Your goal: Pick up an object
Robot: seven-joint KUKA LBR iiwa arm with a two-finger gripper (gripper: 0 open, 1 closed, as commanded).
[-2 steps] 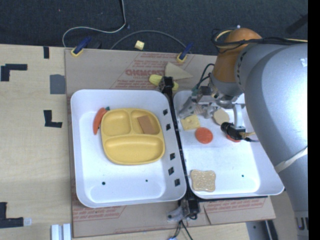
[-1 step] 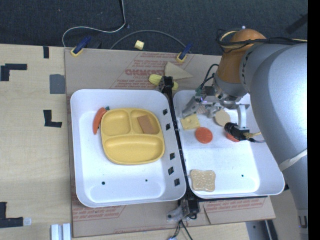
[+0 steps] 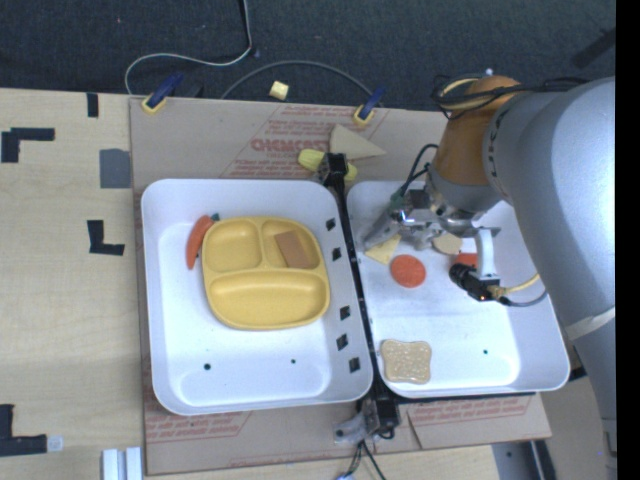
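Observation:
The right bin holds a red round slice, a pale yellow wedge, a cream piece and a slice of toast near the front edge. My gripper hangs low over the bin's back left part, just above the yellow wedge and up-left of the red slice. The wrist hides part of the cream piece. I see nothing clearly held. In the left bin lies a yellow divided tray with a brown piece in one compartment, and an orange carrot beside it.
A black strip runs along the wall between the two bins. A yellow object and a folded cardboard flap lie behind the bins. A cable trails from the wrist over the right bin. The arm's grey bulk covers the right side.

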